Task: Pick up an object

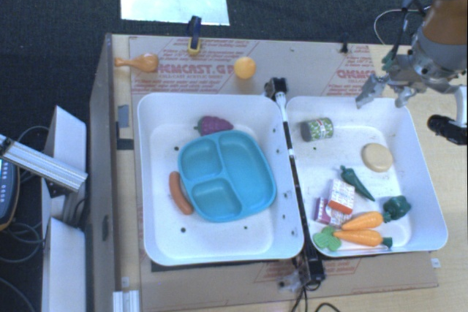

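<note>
You see the arm (pixel 444 18) at the upper right of the frame, with its gripper (pixel 386 91) hanging over the top right corner of the right bin (pixel 431 179). The two fingers are spread apart with nothing between them.

Below and left of the gripper, a green can (pixel 316 129) lies on its side near the upper left of that bin. To the right of centre sits a tan disc (pixel 377 157). Just beneath it, a dark green pepper (pixel 357 183) points down to the right. A small box (pixel 341 196) lies near the bin's lower middle, with two carrots (pixel 363 228) below it and a broccoli piece (pixel 397 207) at their right.

In the left bin (pixel 157 157), a blue tray (pixel 226 174) fills the centre. A purple grape bunch (pixel 214 125) touches its upper edge, and a sausage (pixel 180 193) lies just left of it.

Above the bins, on the board, you find an orange ball (pixel 245 68) and a drumstick (pixel 139 63).
</note>
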You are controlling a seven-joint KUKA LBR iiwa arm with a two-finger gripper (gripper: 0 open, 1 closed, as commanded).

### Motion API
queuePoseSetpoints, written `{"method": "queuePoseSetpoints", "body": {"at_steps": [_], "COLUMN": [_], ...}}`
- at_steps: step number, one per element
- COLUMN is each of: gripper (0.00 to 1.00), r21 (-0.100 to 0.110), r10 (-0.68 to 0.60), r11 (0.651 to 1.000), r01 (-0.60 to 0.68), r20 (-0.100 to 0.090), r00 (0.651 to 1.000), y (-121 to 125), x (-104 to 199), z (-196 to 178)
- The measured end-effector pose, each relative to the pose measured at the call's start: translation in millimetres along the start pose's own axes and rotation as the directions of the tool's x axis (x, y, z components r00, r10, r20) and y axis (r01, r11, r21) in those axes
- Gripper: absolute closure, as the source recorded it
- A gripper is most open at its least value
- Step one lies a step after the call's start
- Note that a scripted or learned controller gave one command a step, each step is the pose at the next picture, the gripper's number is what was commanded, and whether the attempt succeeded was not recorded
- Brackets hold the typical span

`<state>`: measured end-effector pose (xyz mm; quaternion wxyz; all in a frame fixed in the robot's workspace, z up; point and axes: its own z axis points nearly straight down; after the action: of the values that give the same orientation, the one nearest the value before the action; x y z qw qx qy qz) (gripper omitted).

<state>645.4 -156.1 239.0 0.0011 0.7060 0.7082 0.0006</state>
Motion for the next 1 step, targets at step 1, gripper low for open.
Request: {"method": "queuePoseSetpoints", "body": {"at_steps": [1], "gripper": [0.00], "r21": [0.001], "r10": [-0.002], "r11": [1.000], "r01": [0.002], "r20": [-0.001], "r00": [1.000], "y": [-12.3], "x": [36.6], "z": [45.5]}}
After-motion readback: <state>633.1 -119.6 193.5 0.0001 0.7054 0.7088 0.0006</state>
